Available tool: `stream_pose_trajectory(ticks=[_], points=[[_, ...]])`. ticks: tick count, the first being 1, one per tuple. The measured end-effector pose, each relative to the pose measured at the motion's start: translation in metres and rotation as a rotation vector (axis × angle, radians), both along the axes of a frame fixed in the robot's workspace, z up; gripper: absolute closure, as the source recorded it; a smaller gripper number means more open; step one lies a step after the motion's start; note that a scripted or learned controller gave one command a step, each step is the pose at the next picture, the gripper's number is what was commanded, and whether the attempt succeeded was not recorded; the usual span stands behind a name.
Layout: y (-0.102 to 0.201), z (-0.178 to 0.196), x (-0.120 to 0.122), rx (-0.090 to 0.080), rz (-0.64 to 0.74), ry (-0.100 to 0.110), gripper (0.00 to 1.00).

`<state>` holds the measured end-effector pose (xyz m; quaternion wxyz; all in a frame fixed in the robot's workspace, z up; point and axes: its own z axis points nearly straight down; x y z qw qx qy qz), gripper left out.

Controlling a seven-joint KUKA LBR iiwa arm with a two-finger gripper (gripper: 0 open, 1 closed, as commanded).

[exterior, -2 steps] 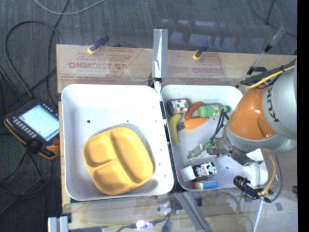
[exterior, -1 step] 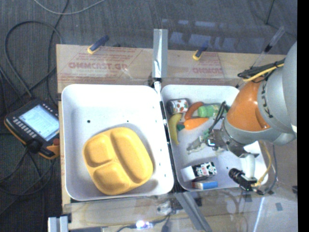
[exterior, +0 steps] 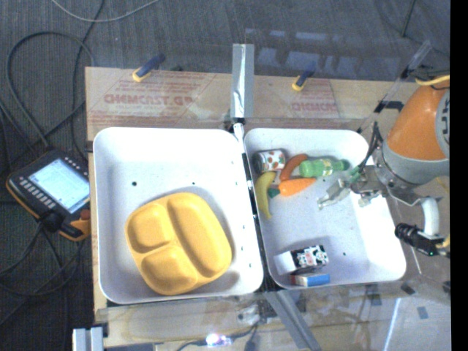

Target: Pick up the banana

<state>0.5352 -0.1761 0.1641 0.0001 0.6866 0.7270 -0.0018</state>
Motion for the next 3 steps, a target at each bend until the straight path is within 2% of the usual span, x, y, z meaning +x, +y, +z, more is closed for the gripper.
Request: stream_pose_trajectory(ticks=[1,2,3], points=[[0.076,-0.071,-0.036,0.004,0.062,0.0,0.0],[0.075,0.06,0.015,-0.002,-0.133,0.0,0.0],[0.082,-0.075,-0.041,0.003,-0.25,-0.01,0.0]])
